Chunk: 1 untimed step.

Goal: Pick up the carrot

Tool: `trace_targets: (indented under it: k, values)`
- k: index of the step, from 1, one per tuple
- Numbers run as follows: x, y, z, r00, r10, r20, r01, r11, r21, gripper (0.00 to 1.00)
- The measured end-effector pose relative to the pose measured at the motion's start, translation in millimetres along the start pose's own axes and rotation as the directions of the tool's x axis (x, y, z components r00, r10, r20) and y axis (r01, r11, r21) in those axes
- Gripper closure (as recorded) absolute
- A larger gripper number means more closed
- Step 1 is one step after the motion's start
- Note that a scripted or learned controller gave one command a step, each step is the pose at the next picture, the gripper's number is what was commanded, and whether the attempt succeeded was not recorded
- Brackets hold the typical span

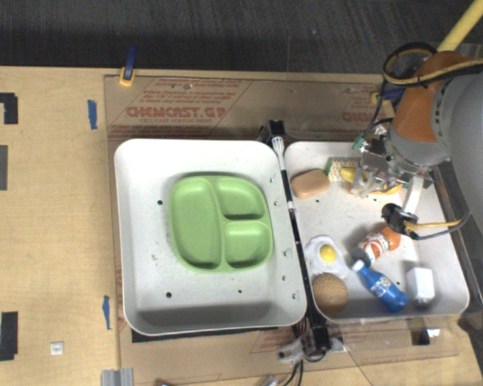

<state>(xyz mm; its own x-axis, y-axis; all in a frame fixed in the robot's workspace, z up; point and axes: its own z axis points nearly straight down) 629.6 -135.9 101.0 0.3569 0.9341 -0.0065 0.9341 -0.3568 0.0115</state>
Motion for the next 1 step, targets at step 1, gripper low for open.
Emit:
trace_targets:
  k: [1]
  values:
    - [-31.9,45.0,12.9,0.969,-0.243,-0.042,0.245,0.966,0.084,1.0]
